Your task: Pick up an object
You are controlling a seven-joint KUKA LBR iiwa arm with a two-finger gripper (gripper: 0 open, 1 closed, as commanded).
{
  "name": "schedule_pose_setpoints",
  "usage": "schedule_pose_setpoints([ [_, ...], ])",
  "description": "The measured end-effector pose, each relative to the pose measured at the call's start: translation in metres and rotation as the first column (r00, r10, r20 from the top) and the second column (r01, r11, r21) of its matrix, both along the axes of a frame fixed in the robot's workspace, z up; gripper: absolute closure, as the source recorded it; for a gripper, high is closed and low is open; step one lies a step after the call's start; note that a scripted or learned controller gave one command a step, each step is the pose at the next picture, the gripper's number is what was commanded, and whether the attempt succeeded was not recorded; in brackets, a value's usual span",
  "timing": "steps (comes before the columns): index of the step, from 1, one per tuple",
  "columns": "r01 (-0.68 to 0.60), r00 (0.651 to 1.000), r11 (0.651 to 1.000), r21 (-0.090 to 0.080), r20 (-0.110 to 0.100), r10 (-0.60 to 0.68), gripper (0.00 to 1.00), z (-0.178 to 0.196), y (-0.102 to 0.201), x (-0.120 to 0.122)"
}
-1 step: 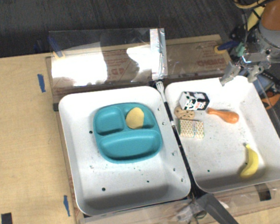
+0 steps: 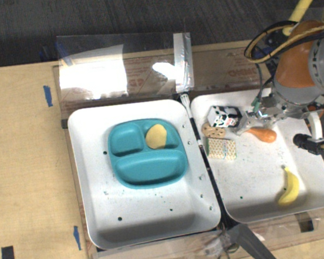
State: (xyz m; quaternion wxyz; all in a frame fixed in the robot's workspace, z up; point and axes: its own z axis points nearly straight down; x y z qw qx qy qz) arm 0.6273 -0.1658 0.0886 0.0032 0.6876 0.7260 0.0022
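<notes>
Gripper [image 2: 259, 113] hovering over the right bin [image 2: 313, 195] — its opening is impossible to tell.
The orange object [image 2: 263, 135] is lying just below it, long axis running left-right.

The grey arm [image 2: 320, 69] with its orange band reaches in over the far right corner of the right bin [image 2: 313, 195], wrist bent down, gripper [image 2: 259, 114] low above the bin's floor.

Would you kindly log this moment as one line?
gripper: over right white bin | near orange carrot-shaped toy | yellow banana: untouched
</notes>
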Motion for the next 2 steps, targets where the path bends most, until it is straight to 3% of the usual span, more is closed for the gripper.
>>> schedule_pose_setpoints([
  [1,-0.001,1.0,1.0,-0.002,0.003,0.001,1.0,0.011,0.0,0.001],
  [2,0.214,0.977,0.977,0.005,0.0,-0.214,1.0,0.1,0.097,0.013],
])
